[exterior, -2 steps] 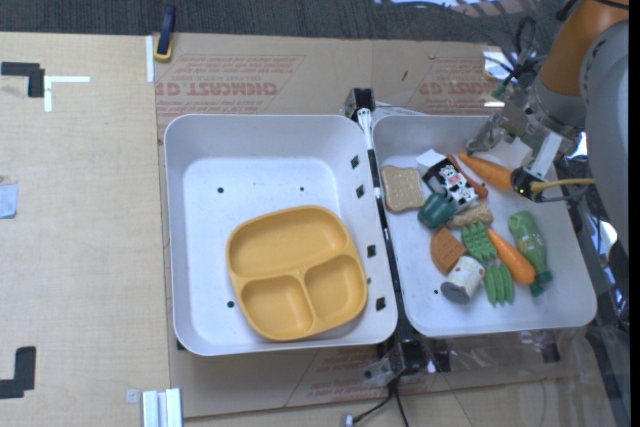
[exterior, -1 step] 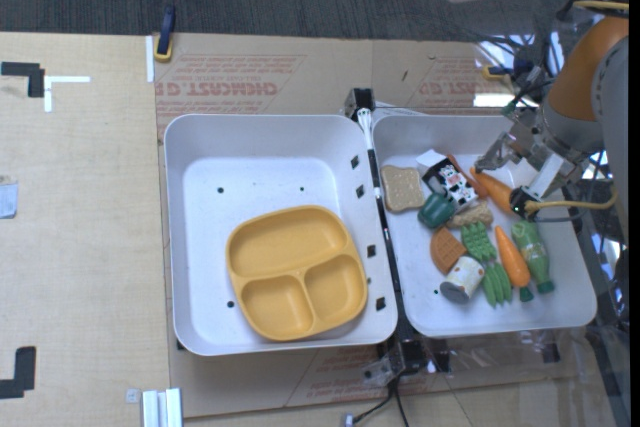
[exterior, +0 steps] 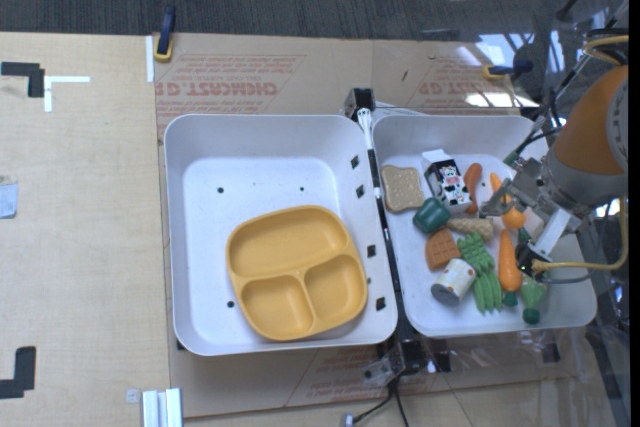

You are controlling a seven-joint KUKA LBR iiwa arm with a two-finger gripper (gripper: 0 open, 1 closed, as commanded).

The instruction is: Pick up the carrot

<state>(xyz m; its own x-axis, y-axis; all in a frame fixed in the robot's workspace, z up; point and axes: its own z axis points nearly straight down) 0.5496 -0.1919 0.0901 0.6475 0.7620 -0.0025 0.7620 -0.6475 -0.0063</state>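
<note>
I am watching two white bins side by side: the left bin (exterior: 190,215) carries a yellow divided plate (exterior: 297,271), and the right bin (exterior: 400,140) is crowded with toy food. The arm (exterior: 590,130) reaches in from the right and its gripper (exterior: 510,200) sits low over that clutter, but the fingertips blur into the pieces beneath and I cannot tell how the claw stands, nor whether anything is caught in it. The carrot (exterior: 509,260) lies flat near the right bin's right side, just below the gripper. Its long axis runs almost straight toward and away from me in the picture, and I judge the leafy green end (exterior: 531,296) points toward the near wall and the narrow end toward the gripper. My worry is the crowding: the green beans (exterior: 483,275) lie along the carrot's left flank, touching or nearly so, and small orange pieces (exterior: 512,218) sit right by its upper end. A descent slightly off could clamp a bean or an orange bit instead, and the carrot's smooth taper could let it squirt out.
</note>
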